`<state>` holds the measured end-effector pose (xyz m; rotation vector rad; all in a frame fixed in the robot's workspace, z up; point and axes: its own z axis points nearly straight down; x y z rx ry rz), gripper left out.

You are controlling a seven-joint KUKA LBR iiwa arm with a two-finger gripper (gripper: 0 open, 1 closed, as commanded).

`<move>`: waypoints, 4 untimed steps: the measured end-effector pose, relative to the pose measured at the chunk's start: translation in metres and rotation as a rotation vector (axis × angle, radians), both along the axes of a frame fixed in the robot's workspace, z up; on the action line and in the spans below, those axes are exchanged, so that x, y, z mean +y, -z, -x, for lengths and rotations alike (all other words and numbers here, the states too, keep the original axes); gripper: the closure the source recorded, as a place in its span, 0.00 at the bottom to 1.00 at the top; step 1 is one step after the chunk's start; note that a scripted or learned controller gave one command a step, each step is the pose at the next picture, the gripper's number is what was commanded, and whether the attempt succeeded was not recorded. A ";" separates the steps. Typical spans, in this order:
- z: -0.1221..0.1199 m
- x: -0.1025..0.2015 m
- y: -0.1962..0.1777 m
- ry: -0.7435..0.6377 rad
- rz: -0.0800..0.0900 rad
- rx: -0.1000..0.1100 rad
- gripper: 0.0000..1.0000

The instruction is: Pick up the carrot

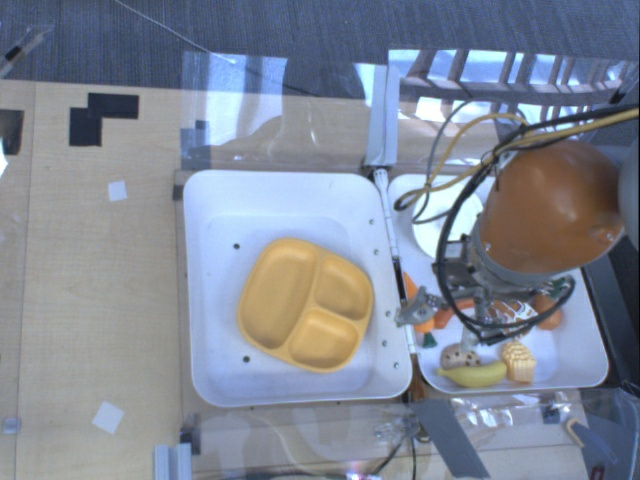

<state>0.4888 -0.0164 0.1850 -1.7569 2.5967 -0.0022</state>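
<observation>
The carrot (432,320) lies in the right bin (590,368) near its left wall. I see an orange piece of it with a small green bit just below; the rest is hidden under the arm. My gripper (478,313) hangs low over that spot, under the orange band (545,213) of the wrist, and its tip is mostly covered by the wrist and cables. Another orange bit (551,316) shows to the gripper's right; whether it belongs to the carrot I cannot say.
A yellow divided plate (305,303) lies in the left bin (220,218). A banana (476,374), a speckled cookie (457,356) and a pale yellow ridged item (518,361) sit at the right bin's front. Cables loop above the wrist.
</observation>
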 end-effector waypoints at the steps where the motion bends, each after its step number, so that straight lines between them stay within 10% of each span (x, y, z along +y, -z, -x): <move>1: 0.001 -0.030 0.000 0.108 0.000 0.002 0.00; 4: -0.007 -0.011 0.000 0.321 -0.002 0.000 0.00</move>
